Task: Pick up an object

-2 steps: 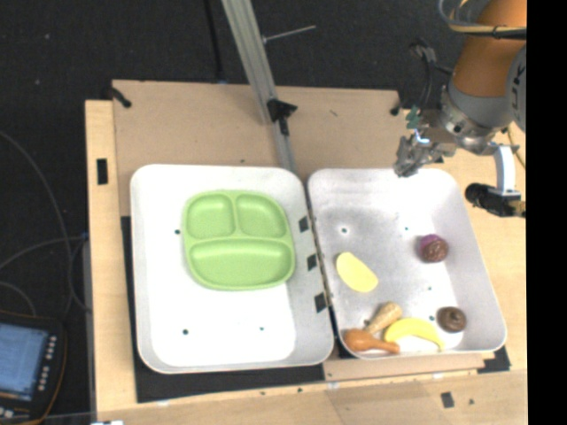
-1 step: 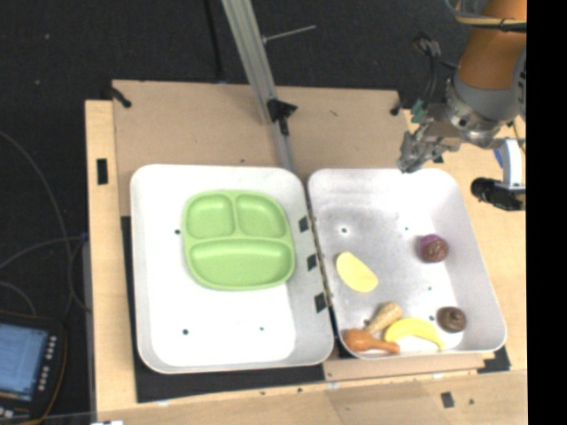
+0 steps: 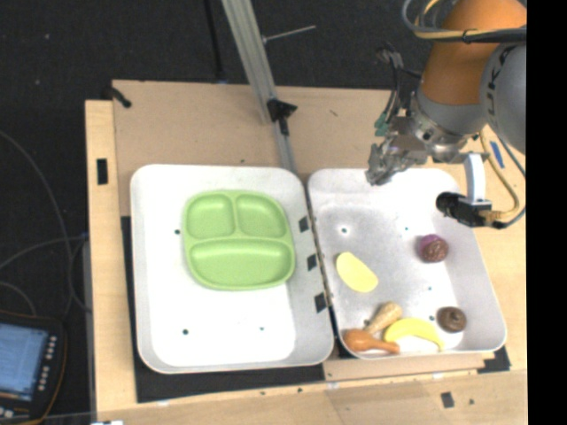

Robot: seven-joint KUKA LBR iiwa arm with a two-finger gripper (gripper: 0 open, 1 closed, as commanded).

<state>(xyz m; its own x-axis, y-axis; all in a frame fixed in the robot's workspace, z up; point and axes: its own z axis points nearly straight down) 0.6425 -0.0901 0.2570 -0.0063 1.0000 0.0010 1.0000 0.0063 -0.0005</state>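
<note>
Right now your gripper (image 3: pixel 383 168) hangs over the right bin's (image 3: pixel 390 195) far rim, and you cannot tell its opening or any load. Every candidate lies nearer the camera: the yellow slice (image 3: pixel 356 272) closest, the purple fruit (image 3: pixel 432 249) off to its right.

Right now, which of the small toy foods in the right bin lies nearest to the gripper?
The flat yellow oval piece, alone in the bin's middle; gripper hovers above the far edge. The purple round piece lies slightly farther.
</note>
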